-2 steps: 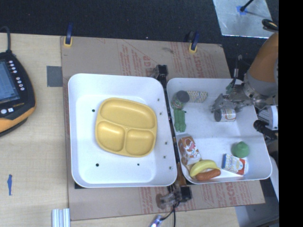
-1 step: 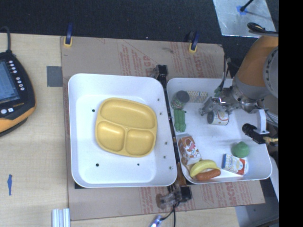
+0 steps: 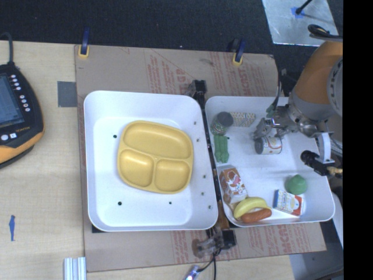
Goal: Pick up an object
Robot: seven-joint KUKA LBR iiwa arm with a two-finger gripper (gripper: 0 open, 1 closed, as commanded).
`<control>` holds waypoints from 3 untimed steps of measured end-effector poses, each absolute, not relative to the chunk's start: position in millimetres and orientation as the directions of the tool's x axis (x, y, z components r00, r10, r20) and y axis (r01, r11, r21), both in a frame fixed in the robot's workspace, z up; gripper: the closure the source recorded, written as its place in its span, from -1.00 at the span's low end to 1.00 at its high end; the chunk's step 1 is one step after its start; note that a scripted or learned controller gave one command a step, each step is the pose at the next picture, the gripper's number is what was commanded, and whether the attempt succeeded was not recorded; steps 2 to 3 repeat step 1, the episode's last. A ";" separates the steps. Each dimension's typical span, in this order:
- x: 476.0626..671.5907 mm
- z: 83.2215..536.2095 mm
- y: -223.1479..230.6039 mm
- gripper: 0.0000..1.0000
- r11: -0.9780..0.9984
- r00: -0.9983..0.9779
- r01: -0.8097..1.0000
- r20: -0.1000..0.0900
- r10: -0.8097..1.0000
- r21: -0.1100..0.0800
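Your grey two-finger gripper sits low in the right white bin, fingers apart, astride a small silver-white can, prob. lined up to grab; can rests on bin floor, unlifted.

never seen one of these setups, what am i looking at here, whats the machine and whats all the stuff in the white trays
This is one camera fixed above a bench, looking down at a slant. The grey and orange machine on the right is a robot arm; its hand hangs low over the right bin. That bin has a banana, a sausage, a green ball, a small carton, a snack packet and a green pickle-like toy. The left bin holds a yellow divided plate. I can't tell whether the hand is gripping anything.
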State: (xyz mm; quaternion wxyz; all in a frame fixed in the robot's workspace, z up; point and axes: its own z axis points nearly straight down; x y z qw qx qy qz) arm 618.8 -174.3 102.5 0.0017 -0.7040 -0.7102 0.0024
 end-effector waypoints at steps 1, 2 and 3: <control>596.6 231.7 -84.4 1.00 0.005 -0.005 1.000 0.001 1.000 -0.001; 596.6 231.7 -84.4 1.00 0.005 -0.005 1.000 0.001 1.000 -0.001; 596.6 231.7 -84.4 1.00 0.005 -0.005 1.000 0.001 1.000 -0.001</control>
